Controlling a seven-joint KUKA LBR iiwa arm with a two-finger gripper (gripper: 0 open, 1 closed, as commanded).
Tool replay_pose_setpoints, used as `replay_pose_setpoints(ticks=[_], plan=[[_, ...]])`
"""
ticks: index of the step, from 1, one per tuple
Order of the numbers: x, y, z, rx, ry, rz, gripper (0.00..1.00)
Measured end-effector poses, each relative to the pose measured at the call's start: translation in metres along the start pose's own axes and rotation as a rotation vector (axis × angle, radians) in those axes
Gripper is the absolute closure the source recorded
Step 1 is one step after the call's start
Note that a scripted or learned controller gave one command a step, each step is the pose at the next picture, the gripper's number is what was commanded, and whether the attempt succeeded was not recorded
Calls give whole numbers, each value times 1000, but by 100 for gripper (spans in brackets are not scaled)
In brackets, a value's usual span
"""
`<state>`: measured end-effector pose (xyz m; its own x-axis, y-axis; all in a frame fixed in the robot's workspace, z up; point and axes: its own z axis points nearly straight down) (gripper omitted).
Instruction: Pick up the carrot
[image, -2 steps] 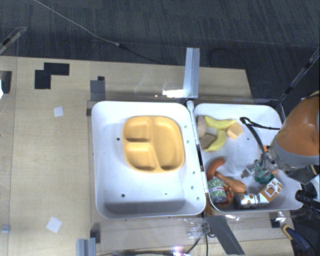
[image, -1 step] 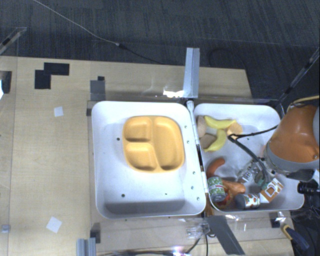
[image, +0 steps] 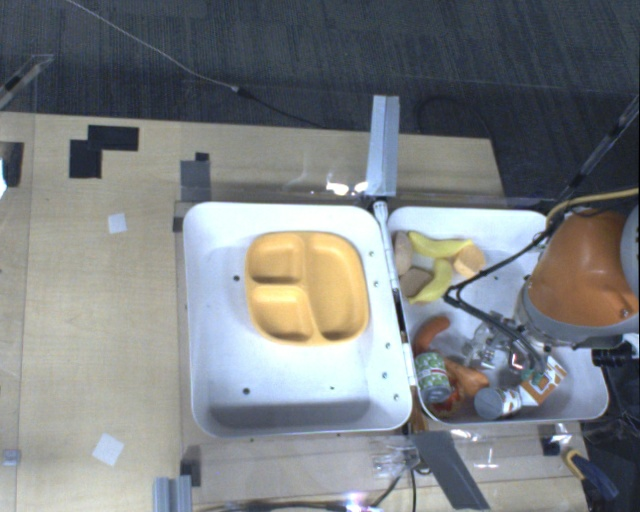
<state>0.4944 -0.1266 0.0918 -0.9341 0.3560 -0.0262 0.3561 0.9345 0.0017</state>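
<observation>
The carrot (image: 464, 376) is a short orange piece lying in the front part of the right bin (image: 590, 405), between a green can (image: 433, 374) and a grey cylinder (image: 490, 402). My gripper (image: 495, 354) hangs low over the bin just right of and behind the carrot, its metal tip close to the carrot's right end. The grey wrist with its orange band (image: 588, 268) rises above it on the right and hides the bin's right side. I see nothing lifted off the bin floor.
A yellow banana (image: 436, 264) and pale bread-like pieces (image: 468, 262) lie at the back of the right bin. A red-orange round item (image: 432, 330) sits by its left wall and a small carton (image: 545, 380) at front right. The left bin (image: 215, 330) holds a yellow divided plate (image: 305, 285).
</observation>
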Motion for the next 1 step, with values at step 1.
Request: replay_pose_setpoints(ticks=[1], plan=[[-3,-6,0,-4,-2,-302,100]])
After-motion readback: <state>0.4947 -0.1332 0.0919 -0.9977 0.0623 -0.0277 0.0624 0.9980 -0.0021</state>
